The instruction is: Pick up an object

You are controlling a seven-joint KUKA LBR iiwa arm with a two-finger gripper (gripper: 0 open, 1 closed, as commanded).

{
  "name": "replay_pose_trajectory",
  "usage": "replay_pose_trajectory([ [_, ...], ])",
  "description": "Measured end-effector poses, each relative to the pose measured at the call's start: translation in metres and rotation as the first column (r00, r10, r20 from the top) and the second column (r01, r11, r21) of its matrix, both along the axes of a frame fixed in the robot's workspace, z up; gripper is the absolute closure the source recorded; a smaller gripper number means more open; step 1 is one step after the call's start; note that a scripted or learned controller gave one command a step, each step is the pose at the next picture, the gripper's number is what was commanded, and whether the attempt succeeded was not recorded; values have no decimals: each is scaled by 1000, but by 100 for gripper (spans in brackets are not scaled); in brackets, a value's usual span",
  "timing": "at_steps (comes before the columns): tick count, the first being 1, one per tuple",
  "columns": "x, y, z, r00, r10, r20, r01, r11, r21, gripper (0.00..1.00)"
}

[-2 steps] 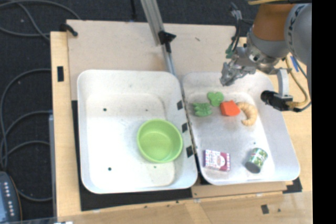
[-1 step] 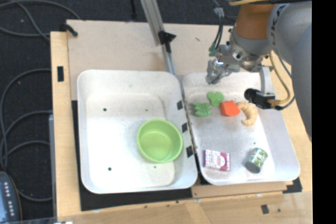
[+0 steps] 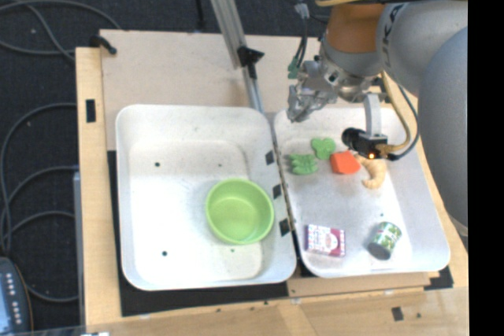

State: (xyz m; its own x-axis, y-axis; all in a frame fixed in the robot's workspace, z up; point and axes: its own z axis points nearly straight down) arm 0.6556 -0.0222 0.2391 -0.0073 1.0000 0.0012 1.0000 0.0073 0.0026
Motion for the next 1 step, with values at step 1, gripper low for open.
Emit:
replay_pose_trajectory([
  [1, 6, 60, -3, 1000, 0, 0, 0, 1000, 0, 100],
])
